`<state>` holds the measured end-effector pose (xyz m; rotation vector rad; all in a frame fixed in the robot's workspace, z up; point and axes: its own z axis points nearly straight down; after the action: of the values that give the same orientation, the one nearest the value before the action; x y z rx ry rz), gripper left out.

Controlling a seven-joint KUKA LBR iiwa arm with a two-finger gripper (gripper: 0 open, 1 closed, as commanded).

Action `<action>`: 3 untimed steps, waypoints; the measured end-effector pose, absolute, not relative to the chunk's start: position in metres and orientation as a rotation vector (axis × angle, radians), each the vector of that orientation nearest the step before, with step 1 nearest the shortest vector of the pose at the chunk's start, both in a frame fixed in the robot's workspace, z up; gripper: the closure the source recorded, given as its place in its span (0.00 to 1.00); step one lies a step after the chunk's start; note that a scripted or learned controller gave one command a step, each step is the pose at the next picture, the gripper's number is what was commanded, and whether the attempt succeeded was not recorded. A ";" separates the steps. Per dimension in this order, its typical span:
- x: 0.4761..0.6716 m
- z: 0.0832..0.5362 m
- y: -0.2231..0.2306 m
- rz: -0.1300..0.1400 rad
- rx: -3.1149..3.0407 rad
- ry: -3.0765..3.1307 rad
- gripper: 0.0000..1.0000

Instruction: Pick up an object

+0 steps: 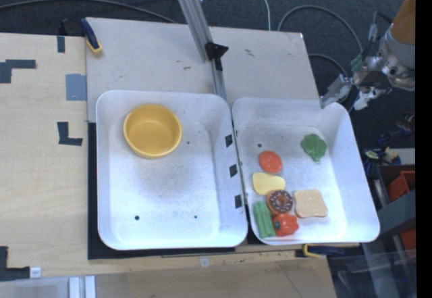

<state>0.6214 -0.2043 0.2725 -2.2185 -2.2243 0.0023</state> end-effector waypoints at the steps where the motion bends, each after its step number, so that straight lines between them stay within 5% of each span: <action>1: 0.621 0.273 -0.204 0.003 -2.219 -2.224 0.00; 3: 0.625 0.143 -0.199 0.008 -2.215 -2.220 0.00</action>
<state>0.6252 -0.1993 0.1433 -2.2145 -2.2197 0.0081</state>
